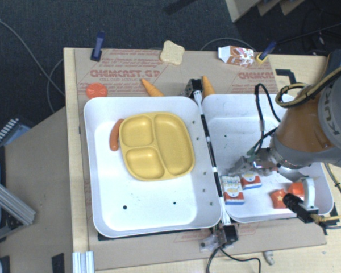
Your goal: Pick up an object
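A smooth yellow plastic plate (157, 145) with three rounded sections was seen lying in the left white bin (105, 203). A shiny red-orange toy hot dog (114, 135) was tucked just beside the plate's left edge. Both bins were shallow, with smooth white walls and rounded corners, and they were set side by side on a bench (79, 152) covered with brown printed cardboard.

In the right bin (233, 112), two small cartons with red and white print were seen. One small carton (232, 188) lay near the bin's left wall, and a second small carton (250, 180) lay just beside it, right under the claw (251, 165). A small red packet (279, 198) and an orange piece (296, 189) lay farther right, near the bin's front wall.

The claw was held low over the second carton, at the end of the grey arm with its shiny orange-brown band (302, 124). Whether the claw's tips were apart or together could not be told, and nothing was clearly seen between them.

Behind the bins, a tan toy bread slice (172, 52), an orange toy carrot (152, 88), a round orange lid (95, 90) and a crumpled white and brown carton (237, 55) were laid on the cardboard.
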